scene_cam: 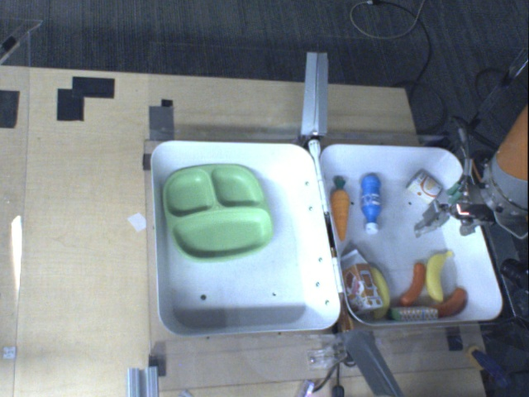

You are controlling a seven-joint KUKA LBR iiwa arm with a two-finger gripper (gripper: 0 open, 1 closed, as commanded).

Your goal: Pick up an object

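The right bin [388,157] holds a toy carrot [340,205], a blue bottle [370,201], a small white carton [424,185], a yellow banana [436,274], an orange-red sausage [413,282], another red piece [452,302] and a printed snack packet [361,288]. My gripper [450,215] hovers over the right side of this bin, just below the carton and above the banana. Its fingers stand apart with nothing between them.
The left bin [240,300] bears a green divided plate [217,210]. A metal post [315,98] rises behind the wall between the two bins. The arm enters from the right edge, over the right bin's rim.
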